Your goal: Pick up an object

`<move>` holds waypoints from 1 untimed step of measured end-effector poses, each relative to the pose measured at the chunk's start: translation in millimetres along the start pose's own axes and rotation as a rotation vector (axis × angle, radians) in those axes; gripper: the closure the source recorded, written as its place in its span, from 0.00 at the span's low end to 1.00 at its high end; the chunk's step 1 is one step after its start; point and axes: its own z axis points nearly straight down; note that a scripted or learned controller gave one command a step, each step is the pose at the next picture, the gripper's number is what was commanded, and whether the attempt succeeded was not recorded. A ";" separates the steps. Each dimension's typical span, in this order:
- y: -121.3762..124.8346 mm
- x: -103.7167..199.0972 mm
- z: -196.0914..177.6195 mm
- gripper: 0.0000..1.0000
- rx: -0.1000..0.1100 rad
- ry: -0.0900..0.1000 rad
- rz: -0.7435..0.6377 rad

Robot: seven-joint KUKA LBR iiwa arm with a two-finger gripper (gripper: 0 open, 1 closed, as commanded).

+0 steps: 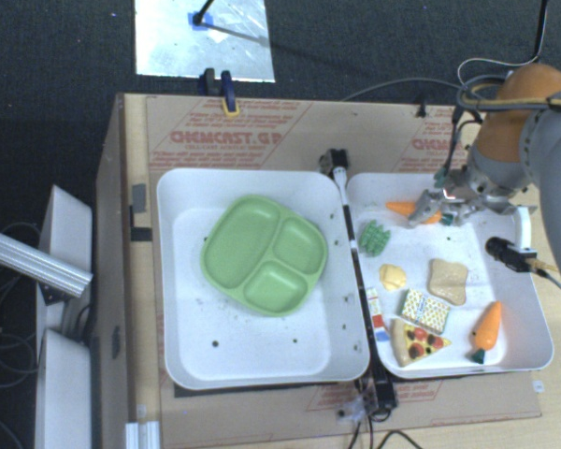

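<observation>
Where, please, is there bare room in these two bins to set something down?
The left white bin has bare floor in front of the green divided plate and along its left wall. The right white bin is crowded; its one open patch lies between the gripper and the tan bread slice.

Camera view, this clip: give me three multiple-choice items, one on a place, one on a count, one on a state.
1. Where is the green divided plate?
A. left bin
B. right bin
C. on the bench outside the bins

2. How many compartments does that plate have?
A. two
B. three
C. five

3. How does the plate lie?
A. face down
B. propped on the bin wall
C. flat, hollows up

Key: 1 A, it sits inside the left bin. 2 B, ridges part three hollows. 3 C, all three hollows face the camera.
</observation>
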 end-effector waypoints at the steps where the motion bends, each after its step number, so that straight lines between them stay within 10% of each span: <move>1: 0.9 8.9 -0.8 0.00 -0.004 -0.001 0.000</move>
